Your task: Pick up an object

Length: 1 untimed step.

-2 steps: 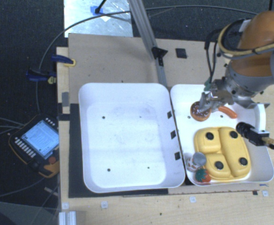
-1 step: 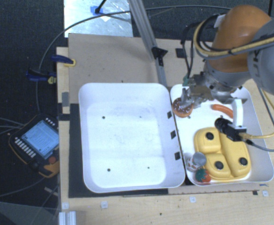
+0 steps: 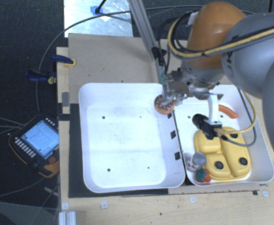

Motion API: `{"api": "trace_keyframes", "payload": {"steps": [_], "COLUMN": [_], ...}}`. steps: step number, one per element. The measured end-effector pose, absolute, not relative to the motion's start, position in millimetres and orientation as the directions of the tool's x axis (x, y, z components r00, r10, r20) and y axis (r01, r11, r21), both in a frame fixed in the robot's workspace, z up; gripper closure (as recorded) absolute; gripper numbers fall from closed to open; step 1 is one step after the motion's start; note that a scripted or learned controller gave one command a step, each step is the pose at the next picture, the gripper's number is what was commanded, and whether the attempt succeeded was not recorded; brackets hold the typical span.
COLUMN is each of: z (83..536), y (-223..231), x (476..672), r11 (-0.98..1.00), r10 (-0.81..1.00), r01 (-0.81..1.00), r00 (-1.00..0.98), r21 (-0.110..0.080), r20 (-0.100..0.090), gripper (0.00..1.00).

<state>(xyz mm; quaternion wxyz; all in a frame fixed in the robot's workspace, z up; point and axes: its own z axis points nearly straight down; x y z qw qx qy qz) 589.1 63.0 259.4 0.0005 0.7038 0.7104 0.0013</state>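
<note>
Gripper (image 3: 166,99): above the seam between both bins; clenched or released, cannot tell.
Brown disc (image 3: 164,106): touching the gripper's tip, at the left bin's (image 3: 122,139) right rim. Round, pale-centred.

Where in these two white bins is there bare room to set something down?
Most of the left bin is bare floor, from its left wall to the divider; only a round brown thing by the gripper is at its upper right corner. The right bin is crowded: yellow toy, orange piece, small bits.
</note>
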Motion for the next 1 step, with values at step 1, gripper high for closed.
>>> {"api": "trace_keyframes", "payload": {"steps": [1], "z": [247.7], "y": [106.5], "x": [597.2], "r11": [0.009], "r10": [1.0], "r01": [1.0], "r00": [-0.009], "r21": [0.002], "r20": [0.001], "gripper": [1.0]}}
